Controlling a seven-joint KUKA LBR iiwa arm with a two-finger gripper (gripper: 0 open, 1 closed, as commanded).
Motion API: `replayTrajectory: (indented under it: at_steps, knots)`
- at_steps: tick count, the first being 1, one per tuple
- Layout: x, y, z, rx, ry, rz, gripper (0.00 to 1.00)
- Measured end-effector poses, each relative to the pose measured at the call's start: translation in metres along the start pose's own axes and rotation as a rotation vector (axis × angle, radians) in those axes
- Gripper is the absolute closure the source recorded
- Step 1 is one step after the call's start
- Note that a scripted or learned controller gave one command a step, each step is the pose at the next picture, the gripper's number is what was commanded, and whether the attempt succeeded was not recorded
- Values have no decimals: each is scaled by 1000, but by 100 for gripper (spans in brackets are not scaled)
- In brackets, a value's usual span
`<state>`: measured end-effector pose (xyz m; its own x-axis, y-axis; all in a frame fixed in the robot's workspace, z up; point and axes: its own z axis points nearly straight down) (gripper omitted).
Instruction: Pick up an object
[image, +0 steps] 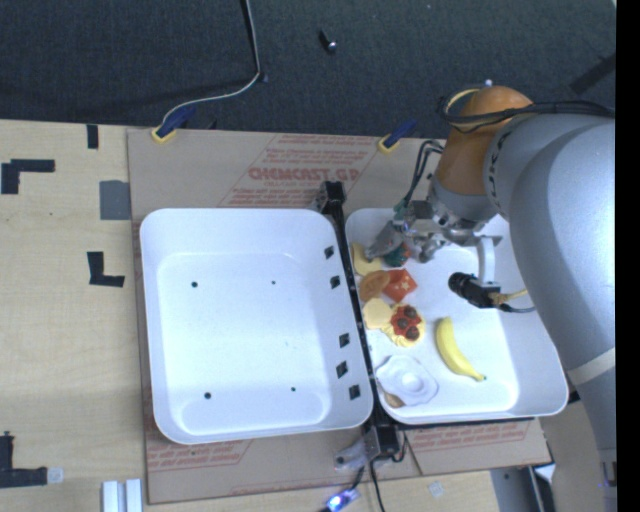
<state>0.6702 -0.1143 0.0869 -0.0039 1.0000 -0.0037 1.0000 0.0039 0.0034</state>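
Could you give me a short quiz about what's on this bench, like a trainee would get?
1. True or false: the banana lies in the left bin.
2. Which bin is the gripper over? A) left B) right
3. Fill in: the banana lies on the side of the toy food pile that faces the ____ edge of the picture.

Key: 1 false; 2 B; 3 right.

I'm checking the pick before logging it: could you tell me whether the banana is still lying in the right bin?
Yes, in. The banana lies flat on the right bin's floor, apart from the gripper.
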Motion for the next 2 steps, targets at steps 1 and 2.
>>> replayTrajectory:
  at_steps: [1,2]
  knots:
    - [-1,-3,-8,7,2,2,100]
    - [14,-4,2,13,0,4,100]
